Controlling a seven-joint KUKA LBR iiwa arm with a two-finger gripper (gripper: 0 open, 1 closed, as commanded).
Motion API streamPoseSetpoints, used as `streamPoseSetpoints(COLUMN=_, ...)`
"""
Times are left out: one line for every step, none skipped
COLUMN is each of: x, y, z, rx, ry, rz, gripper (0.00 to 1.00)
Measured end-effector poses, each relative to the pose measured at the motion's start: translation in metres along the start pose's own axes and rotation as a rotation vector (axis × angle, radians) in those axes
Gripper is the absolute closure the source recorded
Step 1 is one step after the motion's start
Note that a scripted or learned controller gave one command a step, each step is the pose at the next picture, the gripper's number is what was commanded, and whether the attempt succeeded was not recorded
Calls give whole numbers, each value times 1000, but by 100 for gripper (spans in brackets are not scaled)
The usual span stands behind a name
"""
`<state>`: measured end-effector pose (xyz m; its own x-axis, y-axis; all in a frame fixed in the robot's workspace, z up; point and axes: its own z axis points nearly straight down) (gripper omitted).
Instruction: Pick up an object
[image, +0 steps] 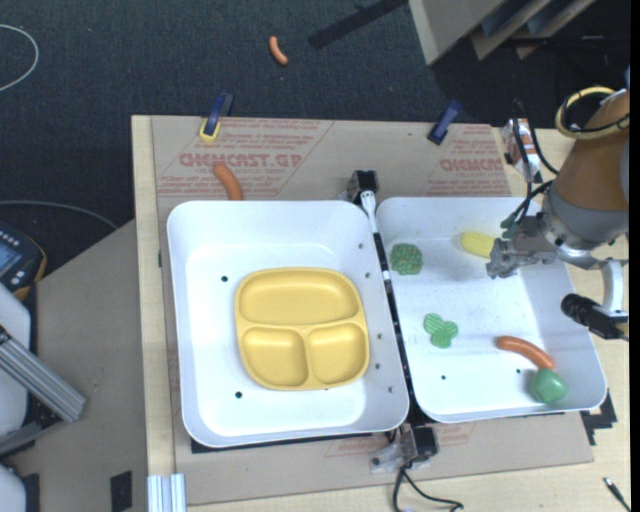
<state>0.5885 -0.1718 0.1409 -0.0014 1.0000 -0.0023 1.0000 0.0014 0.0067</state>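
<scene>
**Claw over right bin, next to yellow piece**

Desk was a brown board carrying two white bins side by side. Left bin held a yellow divided tray, three compartments, roughly centred in it. Right bin sat touching the left bin along the middle seam. Arm came in from the right, tan and grey body above the right bin's far right corner.

Relative to the right bin: claw hung low over the upper right part; open or closed, cannot tell. Yellow piece lay just left of the claw, touching or nearly so, cannot tell which. Dark green broccoli-like piece sat at upper left near the seam. Lighter green leafy piece lay left of centre. Orange sausage lay at lower right, with a green round piece just below it, near the bin's bottom right corner.

Another orange sausage lay on the desk, outside both bins, above the left bin.
</scene>
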Motion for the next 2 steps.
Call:
streamPoseSetpoints(x=-4, y=11, z=-51, rx=-1, ry=-1, rz=0, gripper=100)
streamPoseSetpoints(x=-4, y=13, z=-86, rx=1, ry=0, rz=0, gripper=100)
